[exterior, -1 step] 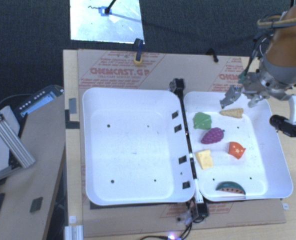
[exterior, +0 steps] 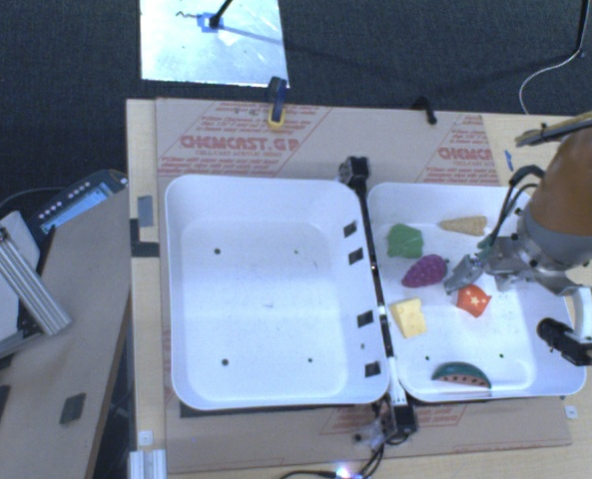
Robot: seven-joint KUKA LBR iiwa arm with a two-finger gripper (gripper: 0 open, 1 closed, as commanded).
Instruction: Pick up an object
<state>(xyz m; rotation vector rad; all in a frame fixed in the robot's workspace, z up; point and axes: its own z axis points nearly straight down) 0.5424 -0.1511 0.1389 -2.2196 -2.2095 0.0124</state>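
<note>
Red block (exterior: 473,300) is lying in the right bin (exterior: 545,367) just below the gripper (exterior: 465,272), finger state not discernible, with purple grapes (exterior: 424,269) sitting just left of it and yellow cheese (exterior: 408,317) lower left.

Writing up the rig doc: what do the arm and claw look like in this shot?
The arm is bulky and rounded, with an orange band over a grey wrist section. Thin dark cables loop along its left side. The claw is small, grey metal, far slimmer than the arm. No markings are legible.
</note>
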